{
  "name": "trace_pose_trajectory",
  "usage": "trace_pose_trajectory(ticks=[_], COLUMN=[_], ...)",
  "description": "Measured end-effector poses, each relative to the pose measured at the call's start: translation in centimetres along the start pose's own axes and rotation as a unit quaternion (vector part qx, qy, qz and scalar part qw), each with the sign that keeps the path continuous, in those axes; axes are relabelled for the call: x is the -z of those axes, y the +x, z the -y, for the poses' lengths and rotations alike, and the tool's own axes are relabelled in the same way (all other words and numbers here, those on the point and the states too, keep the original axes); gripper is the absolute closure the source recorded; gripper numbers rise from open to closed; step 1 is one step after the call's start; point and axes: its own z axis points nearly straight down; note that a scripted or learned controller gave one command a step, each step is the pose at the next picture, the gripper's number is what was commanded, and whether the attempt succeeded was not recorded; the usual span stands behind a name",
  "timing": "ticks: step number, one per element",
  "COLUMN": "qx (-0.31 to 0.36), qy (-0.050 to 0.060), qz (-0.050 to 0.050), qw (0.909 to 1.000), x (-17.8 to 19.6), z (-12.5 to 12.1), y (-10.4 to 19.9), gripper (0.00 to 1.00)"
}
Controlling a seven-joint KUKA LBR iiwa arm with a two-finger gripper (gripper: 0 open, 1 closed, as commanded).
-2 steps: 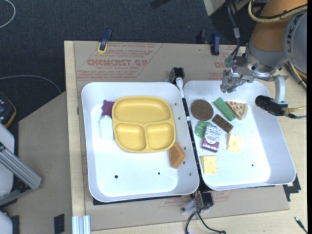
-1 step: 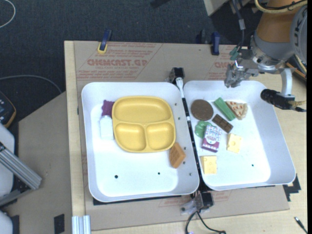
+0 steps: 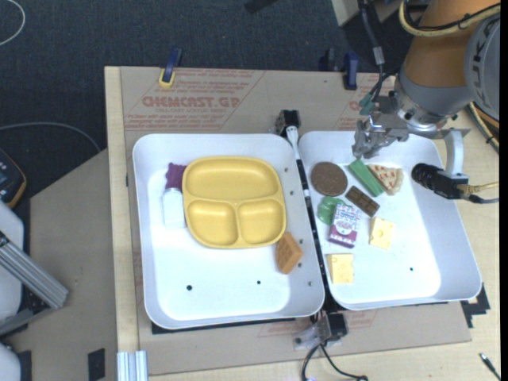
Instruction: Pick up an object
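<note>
My gripper (image 3: 368, 144) hangs over the far part of the right bin (image 3: 444, 268), just above the far end of a green block (image 3: 367, 178). Beside the block lie a pizza slice (image 3: 388, 178) and a round brown cookie (image 3: 328, 178). Nearer the front are a brown chocolate bar (image 3: 364, 202), a green piece (image 3: 327, 209), a purple-pink packet (image 3: 344, 223), a yellow cheese wedge (image 3: 382, 233) and a yellow cheese slice (image 3: 341, 267). I see nothing held by the gripper.
The left bin (image 3: 214, 292) holds a yellow divided plate (image 3: 234, 199), a white bottle with a purple cap (image 3: 173, 195) at its left, and a brown cracker (image 3: 289, 253). A black cable fitting (image 3: 435, 179) juts over the right bin's far right rim.
</note>
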Motion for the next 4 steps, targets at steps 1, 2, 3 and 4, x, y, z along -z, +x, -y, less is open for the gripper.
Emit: trace_pose_trajectory(ticks=[1, 2, 3, 4], qx=[-0.002, -0.001, -0.002, -0.001], qy=[0.000, -0.004, -0.003, 0.000], qz=[0.001, 0.001, 0.001, 0.001], qw=[1.0000, 1.0000, 1.0000, 1.0000], x=[-1.8, 0.2, -0.2, -1.6], z=[0.5, 0.3, -0.2, 0.6], y=[0.0, -0.3, -1.1, -1.2], gripper=[1.00, 1.00, 1.00, 1.00])
